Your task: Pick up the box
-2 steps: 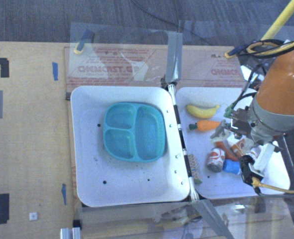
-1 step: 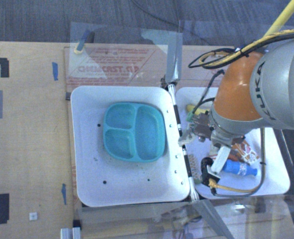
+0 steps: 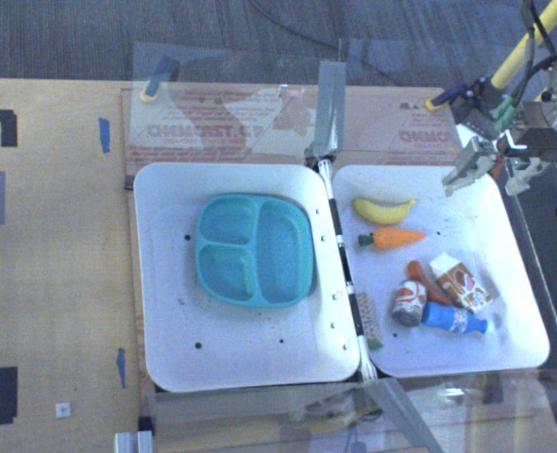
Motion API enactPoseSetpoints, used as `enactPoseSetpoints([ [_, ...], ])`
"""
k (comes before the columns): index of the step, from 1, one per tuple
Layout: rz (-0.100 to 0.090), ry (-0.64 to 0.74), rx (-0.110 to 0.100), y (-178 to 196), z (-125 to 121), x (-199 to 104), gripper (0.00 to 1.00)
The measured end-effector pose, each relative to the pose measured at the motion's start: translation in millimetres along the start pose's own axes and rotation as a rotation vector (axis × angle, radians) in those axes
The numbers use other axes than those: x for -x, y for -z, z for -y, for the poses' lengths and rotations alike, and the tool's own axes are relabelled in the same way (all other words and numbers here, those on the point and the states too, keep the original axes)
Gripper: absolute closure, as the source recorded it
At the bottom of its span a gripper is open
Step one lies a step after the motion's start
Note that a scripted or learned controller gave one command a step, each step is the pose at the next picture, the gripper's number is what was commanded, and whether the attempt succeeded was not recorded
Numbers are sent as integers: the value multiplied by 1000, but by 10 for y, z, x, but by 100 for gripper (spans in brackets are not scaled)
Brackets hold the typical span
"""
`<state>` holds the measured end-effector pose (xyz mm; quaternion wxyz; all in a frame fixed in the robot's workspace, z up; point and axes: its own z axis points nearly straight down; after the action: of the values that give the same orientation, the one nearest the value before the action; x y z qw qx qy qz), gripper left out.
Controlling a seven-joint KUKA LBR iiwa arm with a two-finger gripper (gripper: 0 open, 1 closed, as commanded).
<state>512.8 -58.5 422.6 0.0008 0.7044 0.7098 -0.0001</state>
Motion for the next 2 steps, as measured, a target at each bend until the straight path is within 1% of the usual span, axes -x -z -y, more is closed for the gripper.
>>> enactPoseSetpoints([
  [1,-1,-122,-2,-1648,334,-270,0],
  [2,0,-241,-2,-606,325,-1037,0],
])
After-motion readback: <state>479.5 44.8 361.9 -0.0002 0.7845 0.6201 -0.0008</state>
